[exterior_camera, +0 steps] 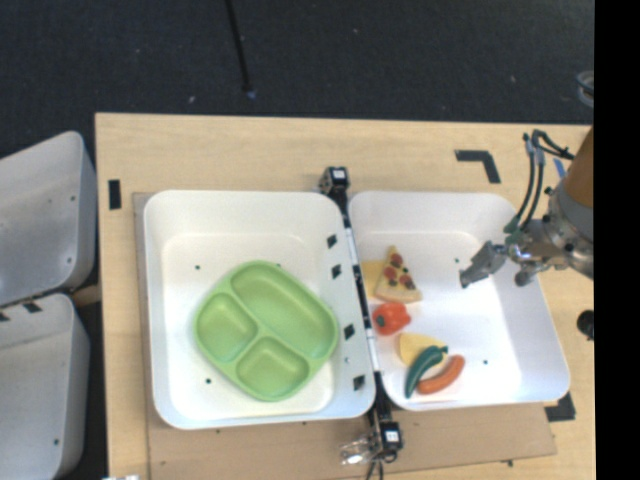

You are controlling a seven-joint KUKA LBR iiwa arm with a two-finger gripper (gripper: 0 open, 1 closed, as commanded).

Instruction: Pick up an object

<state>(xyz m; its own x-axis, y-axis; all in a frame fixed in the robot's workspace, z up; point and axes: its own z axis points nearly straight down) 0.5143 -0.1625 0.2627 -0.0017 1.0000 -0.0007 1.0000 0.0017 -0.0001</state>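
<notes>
The right bin (520, 358) holds several toy foods along its left side: a pizza slice (397, 278), a red tomato (391, 317), a yellow wedge (418, 346), a green chilli (424, 366) and an orange-red sausage (445, 373). My gripper (500, 268) hangs over the right part of this bin, well to the right of the pizza slice. Its fingers (481, 265) stand apart, open, with nothing between them. The grey arm comes in from the right edge.
A green divided plate (265, 330) lies in the left bin (170, 228). A black-clipped divider (352, 298) runs between the two bins. Bare white floor lies under and below the gripper.
</notes>
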